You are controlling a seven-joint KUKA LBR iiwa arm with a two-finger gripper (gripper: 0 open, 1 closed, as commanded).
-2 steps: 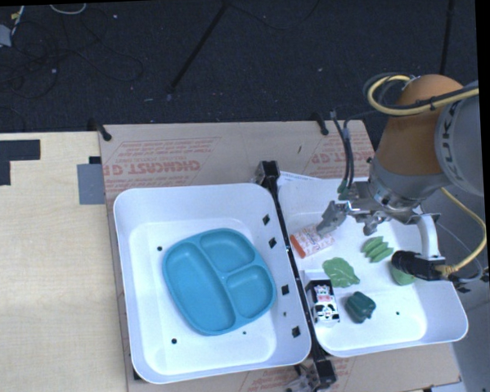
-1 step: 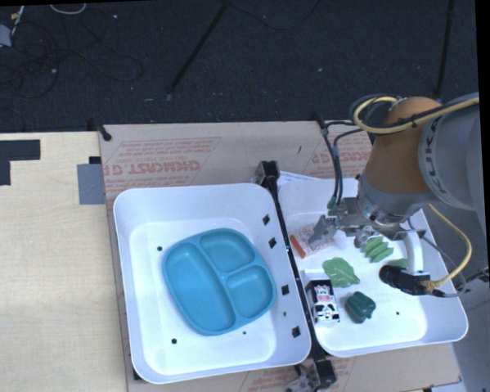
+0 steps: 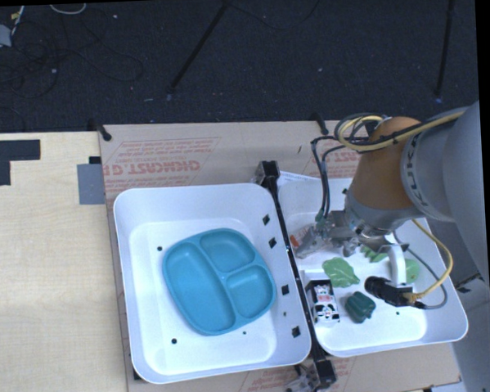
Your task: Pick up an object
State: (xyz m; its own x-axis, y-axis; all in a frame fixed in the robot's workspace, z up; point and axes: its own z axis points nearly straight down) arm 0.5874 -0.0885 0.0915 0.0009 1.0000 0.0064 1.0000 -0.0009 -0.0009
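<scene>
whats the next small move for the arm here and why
Probably a short shift toward the light green piece and then a descent onto it. The gripper sits low in the right bin just above that piece, with nothing visibly between its fingers, so a grasp looks yet to be made.

A divided plate [image 3: 219,279] lies in the left bin [image 3: 132,238]; several small objects [image 3: 348,288] lie in the right bin [image 3: 448,324]

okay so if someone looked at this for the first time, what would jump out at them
Probably the bright blue divided plate, lying alone in the left bin. Next, the grey arm with its orange band, reaching from the right into the right bin, where small things cluster: a light green piece, a dark green block and a small black-and-white item.
</scene>
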